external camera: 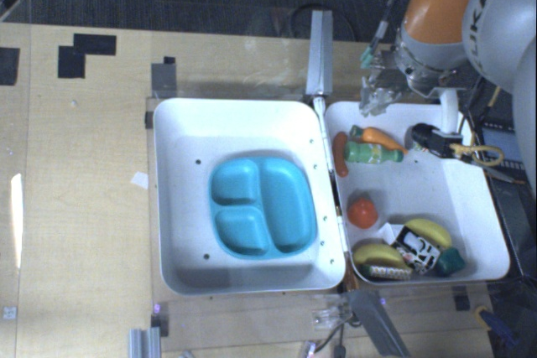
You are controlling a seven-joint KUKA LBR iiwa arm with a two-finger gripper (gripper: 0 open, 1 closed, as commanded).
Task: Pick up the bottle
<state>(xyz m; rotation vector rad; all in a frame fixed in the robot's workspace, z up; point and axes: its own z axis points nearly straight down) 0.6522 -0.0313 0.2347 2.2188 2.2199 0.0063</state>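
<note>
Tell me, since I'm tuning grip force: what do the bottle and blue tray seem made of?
Green bottle: likely plastic, slightly glossy, with an orange cap; too small to be sure. Blue tray: looks like moulded plastic, smooth with soft highlights and rounded compartments.

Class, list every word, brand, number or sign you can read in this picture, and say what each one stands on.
"KUKA": on the grey arm, running vertically near its orange band.
Black-and-white pack in the right bin: print too blurred to read.
Green bottle: no readable label.
</note>
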